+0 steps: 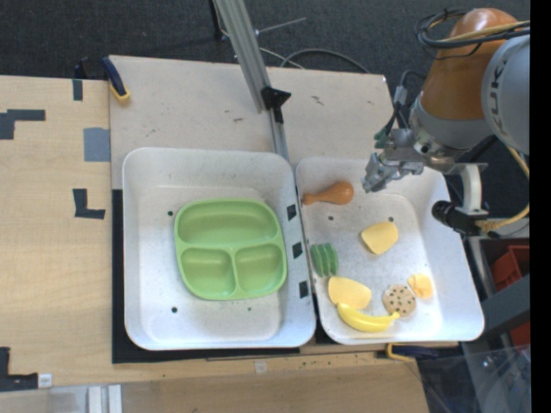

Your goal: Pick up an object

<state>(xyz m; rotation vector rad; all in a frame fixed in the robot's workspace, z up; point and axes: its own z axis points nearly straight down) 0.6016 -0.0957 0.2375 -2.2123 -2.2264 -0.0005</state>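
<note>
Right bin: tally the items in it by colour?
Yellow: 3, namely the cheese wedge, the lemon-like piece and the banana
Orange-brown: 1, the drumstick
Green: 1, the ridged piece
Tan, speckled: 1, the cookie
Orange-yellow: 1, the small piece
Total: 7

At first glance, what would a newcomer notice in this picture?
The bright green divided plate stands out, lying in the middle of the left bin. Next comes the grey and orange arm on the right, its gripper above the right bin's far edge, near an orange drumstick.
</note>
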